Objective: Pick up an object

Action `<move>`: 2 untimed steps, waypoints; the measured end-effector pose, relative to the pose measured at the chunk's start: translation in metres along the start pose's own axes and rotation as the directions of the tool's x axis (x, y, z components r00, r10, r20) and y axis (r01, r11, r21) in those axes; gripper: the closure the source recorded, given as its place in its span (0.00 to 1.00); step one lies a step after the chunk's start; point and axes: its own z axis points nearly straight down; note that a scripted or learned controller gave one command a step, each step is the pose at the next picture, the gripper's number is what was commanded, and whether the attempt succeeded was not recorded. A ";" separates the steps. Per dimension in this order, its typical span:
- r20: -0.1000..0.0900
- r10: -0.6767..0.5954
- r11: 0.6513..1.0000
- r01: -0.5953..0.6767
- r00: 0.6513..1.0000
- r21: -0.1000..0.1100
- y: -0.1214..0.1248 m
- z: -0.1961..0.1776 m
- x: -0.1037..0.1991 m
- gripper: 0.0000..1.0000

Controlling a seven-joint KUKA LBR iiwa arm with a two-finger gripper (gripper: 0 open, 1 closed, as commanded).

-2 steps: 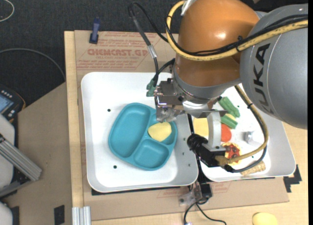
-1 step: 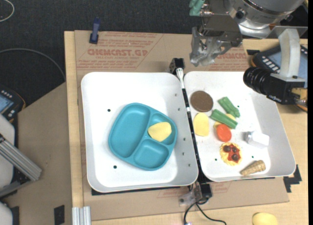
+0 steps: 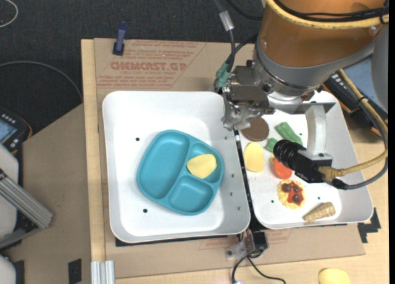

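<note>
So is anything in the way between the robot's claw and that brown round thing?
Nothing visible is. The gripper hangs at the right bin's upper left corner, right beside the brown disc, with no other toy between them.

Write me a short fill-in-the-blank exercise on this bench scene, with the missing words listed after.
1. The blue tray lies in the ____ bin.
2. A pale ____ piece sits in one of the tray's compartments.
3. The cone lies near the front of the ____ bin.
4. The arm's band is ____.

Missing words: left; yellow; right; orange
</note>
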 end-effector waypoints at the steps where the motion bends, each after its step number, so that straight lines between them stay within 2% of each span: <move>1: -0.005 -0.003 1.000 0.003 1.000 -0.017 0.001 -0.018 0.001 1.00; 2: -0.001 0.000 1.000 0.000 1.000 -0.001 0.001 0.083 -0.002 1.00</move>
